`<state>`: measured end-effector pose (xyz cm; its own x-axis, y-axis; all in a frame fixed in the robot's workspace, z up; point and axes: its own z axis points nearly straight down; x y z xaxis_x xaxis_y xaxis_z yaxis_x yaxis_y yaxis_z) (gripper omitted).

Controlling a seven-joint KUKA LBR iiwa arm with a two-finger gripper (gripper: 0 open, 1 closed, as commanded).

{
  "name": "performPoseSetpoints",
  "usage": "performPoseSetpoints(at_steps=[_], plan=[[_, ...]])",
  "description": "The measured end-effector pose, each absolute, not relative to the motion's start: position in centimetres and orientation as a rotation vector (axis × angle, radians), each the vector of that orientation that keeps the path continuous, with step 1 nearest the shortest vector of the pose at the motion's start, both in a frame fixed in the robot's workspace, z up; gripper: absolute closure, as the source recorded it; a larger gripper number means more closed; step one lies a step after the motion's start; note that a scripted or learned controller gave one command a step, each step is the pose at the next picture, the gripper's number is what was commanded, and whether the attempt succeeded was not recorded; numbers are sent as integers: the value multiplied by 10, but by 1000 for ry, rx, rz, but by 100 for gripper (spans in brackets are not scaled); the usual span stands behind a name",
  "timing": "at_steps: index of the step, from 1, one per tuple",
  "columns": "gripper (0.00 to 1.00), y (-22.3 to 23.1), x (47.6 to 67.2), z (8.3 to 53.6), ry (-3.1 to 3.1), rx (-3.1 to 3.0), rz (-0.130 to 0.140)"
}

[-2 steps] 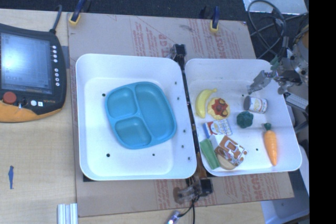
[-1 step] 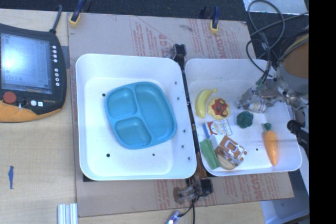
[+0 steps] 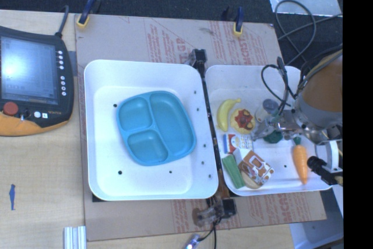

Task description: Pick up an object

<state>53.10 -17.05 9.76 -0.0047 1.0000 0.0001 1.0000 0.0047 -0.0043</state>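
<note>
Evidently the arm point(image 3: 320, 90) is low over the right bin point(image 3: 213, 76), reaching in from the right, and its tool point(image 3: 274, 131) sits just above the toys in the middle of that bin. Cables and the wrist crowd the spot, so whether the tool is spread or closed, or has anything in it, cannot be told.

The candidates all lie in the right bin. A yellow banana point(image 3: 226, 114) rests near the bin's left wall, with a round red and yellow piece point(image 3: 243, 119) touching its right side. Just beside the tool is a dark green item point(image 3: 273, 137), too small to name. Below it lie a white carton point(image 3: 236, 141), a green vegetable point(image 3: 232, 171) along the left wall, and a brown and white box point(image 3: 256, 167) on a round tan piece. An orange carrot point(image 3: 300, 163) lies apart toward the right. The left bin point(image 3: 93, 125) holds a blue divided plate point(image 3: 156, 127), well away from the tool.

Judging by position, the dark green item is the nearest target. To do this well, the descent should be straight, centred on that item, so a neighbour like the red and yellow piece is not nudged or caught too. The carrot, lying alone, would likely be the cleaner grasp across its narrow width. Closing should wait until the tool is fully down.
</note>
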Motion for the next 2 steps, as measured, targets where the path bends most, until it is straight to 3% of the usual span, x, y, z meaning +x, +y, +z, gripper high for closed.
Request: performPoseSetpoints(at_steps=[1, 2], plan=[[100, -172, 532, 108, -2229, -2211, 7], [100, -124, 554, 127, -2229, -2211, 4]])
